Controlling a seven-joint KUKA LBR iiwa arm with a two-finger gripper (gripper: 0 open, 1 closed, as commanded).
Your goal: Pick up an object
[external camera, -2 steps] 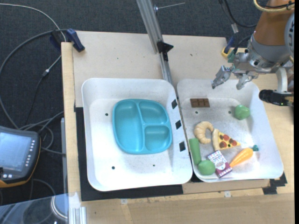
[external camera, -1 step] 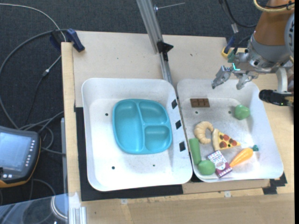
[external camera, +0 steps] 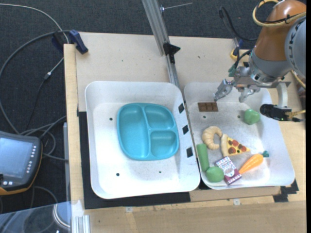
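- The gripper (external camera: 234,92) hangs over the far end of the right bin (external camera: 286,165), its two fingers spread apart with only the white floor showing between them; it has hold of nothing.
- One fingertip (external camera: 221,91) sits just above and to the right of the chocolate bar (external camera: 208,107), a small brown slab lying flat; the two look apart, not touching.
- The other finger points toward the green lime-like fruit (external camera: 251,116), which lies near that bar, to its right, close beside a black fitting on the arm.
- The arm (external camera: 277,38), grey with an orange band, comes in over the bin's far right corner.
- Nearer to me than the chocolate bar lies a croissant (external camera: 212,136), with a pizza slice (external camera: 233,146) touching its right side.
- A green cucumber (external camera: 202,156) lies along the bin's left wall, below the chocolate bar, and a round green piece (external camera: 214,174) sits just at its near end.
- A small purple-and-white packet (external camera: 229,169) rests beside that round piece, and an orange carrot (external camera: 252,162) lies just to the packet's right.
- Left of the chocolate bar, across the wall, the left bin (external camera: 97,130) holds a blue divided plate (external camera: 147,131) lying flat in its middle.
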